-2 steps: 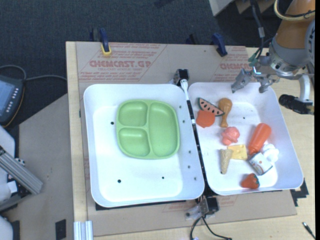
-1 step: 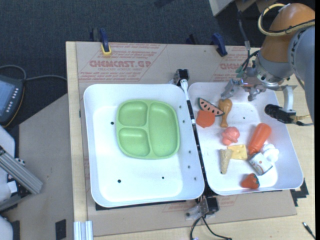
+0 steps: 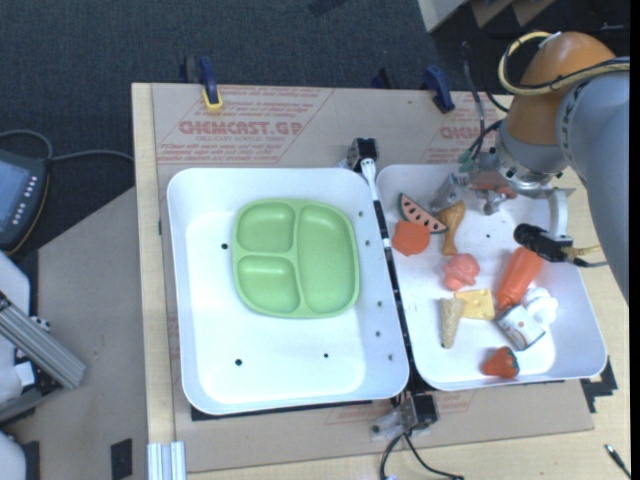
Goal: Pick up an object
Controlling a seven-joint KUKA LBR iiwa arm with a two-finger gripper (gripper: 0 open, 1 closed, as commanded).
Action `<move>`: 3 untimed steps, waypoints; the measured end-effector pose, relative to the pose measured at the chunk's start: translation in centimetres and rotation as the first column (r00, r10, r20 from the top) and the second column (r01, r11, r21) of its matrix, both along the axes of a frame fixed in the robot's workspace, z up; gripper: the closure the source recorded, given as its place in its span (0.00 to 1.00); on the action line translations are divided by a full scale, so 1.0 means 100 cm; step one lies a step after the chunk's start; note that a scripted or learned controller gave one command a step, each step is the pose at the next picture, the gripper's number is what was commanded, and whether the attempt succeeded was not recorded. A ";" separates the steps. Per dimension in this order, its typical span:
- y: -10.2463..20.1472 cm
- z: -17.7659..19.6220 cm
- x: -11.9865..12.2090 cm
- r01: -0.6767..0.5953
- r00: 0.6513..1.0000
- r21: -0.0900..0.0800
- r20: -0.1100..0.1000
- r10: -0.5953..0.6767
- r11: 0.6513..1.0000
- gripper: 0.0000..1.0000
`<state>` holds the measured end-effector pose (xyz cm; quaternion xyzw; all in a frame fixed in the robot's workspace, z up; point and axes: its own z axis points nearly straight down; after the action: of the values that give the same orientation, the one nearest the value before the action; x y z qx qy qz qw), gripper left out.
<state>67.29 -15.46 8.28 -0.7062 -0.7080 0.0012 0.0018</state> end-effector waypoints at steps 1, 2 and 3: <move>0.000 0.014 0.001 -0.001 1.000 -0.002 0.006 0.001 1.000 1.00; -0.002 0.078 -0.001 0.003 1.000 -0.003 0.012 -0.003 1.000 1.00; 0.005 0.140 0.000 0.001 1.000 -0.003 0.012 -0.001 1.000 1.00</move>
<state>67.31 -15.00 22.31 -0.7066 -0.7076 -0.0020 -0.0034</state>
